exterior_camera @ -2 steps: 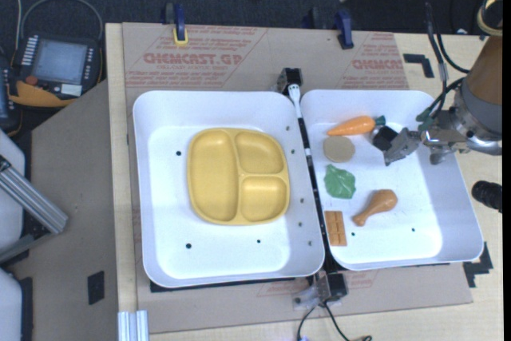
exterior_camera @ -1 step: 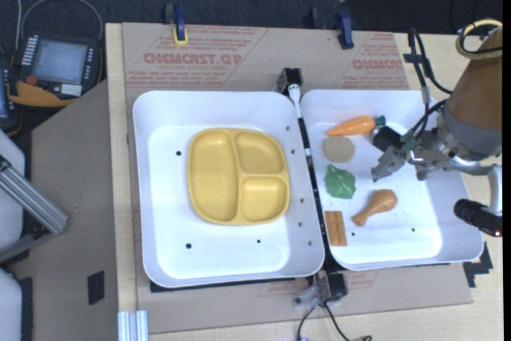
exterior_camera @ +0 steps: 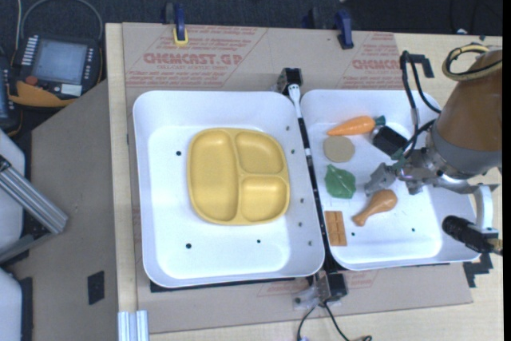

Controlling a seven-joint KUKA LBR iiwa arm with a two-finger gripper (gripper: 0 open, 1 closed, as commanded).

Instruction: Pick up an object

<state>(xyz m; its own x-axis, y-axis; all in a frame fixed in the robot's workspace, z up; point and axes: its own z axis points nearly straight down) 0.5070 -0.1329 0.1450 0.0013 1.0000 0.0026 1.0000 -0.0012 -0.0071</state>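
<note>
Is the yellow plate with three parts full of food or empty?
Empty. The yellow plate in the left bin shows bare compartments; the toy foods lie in the right bin.

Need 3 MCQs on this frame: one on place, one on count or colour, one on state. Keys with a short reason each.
1. Where does the yellow divided plate lie?
A. In the left bin
B. In the right bin
C. On the cardboard behind the bins

2. How many compartments does the plate have?
A. Two
B. Three
C. Five

3. How does the toy drumstick stand in relation to the gripper?
A. Lifted above the bin between the fingers
B. Lying on the bin floor just below the gripper
C. Resting on the plate

Answers:
1 A: the plate sits in the middle of the left bin.
2 B: one long section on its left, two smaller ones on its right.
3 B: the drumstick lies flat in the right bin, near the toy carrot, the tan disc, the green leafy piece and the orange block.
</note>
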